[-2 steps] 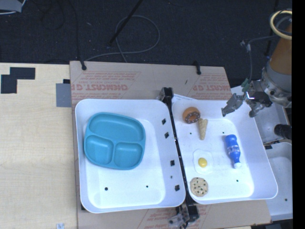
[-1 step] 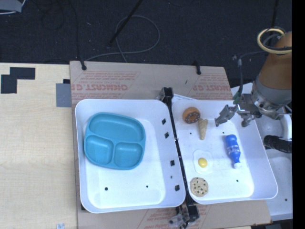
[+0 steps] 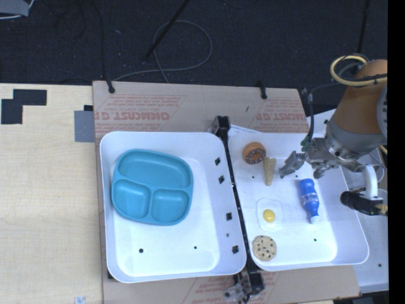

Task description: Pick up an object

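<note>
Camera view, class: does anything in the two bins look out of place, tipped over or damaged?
Only the blue bottle lies on its side in the right bin. The divided blue plate sits flat in the left bin. Nothing looks spilled or damaged.

One fixed camera is looking down at a slant from above the bench point(image 3: 44, 189), taking in the left bin point(image 3: 120, 252) and right bin point(image 3: 345, 249) whole, with the arm point(image 3: 357, 116) entering from the right.
</note>
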Action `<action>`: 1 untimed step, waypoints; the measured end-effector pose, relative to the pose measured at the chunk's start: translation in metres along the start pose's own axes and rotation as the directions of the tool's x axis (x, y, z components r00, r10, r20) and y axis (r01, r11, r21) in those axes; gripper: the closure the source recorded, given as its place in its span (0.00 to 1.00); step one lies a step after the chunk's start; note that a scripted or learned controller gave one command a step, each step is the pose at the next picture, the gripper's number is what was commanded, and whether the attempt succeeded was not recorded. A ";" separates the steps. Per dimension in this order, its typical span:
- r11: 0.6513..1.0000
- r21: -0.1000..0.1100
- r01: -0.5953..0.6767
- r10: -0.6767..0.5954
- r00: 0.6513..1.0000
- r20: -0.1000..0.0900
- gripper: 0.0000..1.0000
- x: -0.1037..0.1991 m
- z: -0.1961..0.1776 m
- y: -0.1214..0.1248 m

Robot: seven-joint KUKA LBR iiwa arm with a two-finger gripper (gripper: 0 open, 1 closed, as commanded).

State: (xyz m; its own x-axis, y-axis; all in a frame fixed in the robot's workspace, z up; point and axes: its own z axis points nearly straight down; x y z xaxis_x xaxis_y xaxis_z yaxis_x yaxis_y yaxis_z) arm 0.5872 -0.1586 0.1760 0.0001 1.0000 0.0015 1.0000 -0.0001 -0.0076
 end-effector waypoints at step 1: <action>1.000 0.001 0.000 0.000 1.000 -0.001 0.00 -0.002 0.061 0.006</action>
State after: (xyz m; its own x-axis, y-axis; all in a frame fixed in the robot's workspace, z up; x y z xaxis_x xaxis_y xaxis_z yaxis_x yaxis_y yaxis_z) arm 0.5926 -0.1606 0.1148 0.0004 1.0000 0.0020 1.0000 -0.0004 -0.0083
